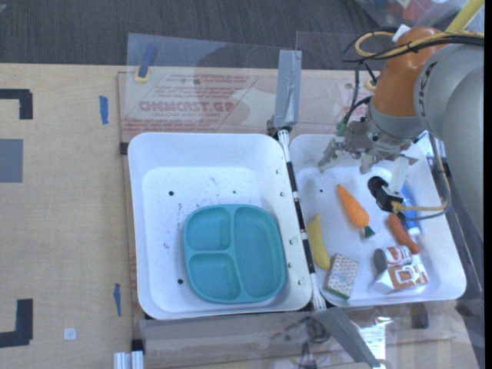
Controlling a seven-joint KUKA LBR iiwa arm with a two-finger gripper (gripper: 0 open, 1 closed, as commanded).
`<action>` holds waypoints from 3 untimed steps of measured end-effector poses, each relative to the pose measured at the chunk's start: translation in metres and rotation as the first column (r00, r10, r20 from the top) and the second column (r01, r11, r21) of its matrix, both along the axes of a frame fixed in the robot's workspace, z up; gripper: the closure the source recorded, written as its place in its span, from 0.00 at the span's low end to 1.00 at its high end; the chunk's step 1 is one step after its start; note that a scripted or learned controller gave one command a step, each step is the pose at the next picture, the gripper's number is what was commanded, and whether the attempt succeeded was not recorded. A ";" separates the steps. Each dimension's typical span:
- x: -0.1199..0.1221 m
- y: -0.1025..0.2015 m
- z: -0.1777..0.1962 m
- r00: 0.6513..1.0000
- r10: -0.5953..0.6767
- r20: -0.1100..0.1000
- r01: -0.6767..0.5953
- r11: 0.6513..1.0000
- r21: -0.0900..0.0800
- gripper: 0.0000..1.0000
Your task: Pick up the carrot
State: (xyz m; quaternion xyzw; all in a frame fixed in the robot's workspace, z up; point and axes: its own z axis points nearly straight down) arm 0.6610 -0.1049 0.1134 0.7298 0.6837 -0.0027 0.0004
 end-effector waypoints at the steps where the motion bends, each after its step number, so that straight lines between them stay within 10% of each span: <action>1: -0.047 -0.008 -0.026 1.000 -0.005 0.009 0.005 1.000 0.004 0.00; 2: -0.046 -0.010 -0.014 1.000 -0.011 0.015 0.011 1.000 0.004 1.00; 3: -0.002 0.037 0.077 0.995 -0.095 0.005 0.095 0.995 0.003 1.00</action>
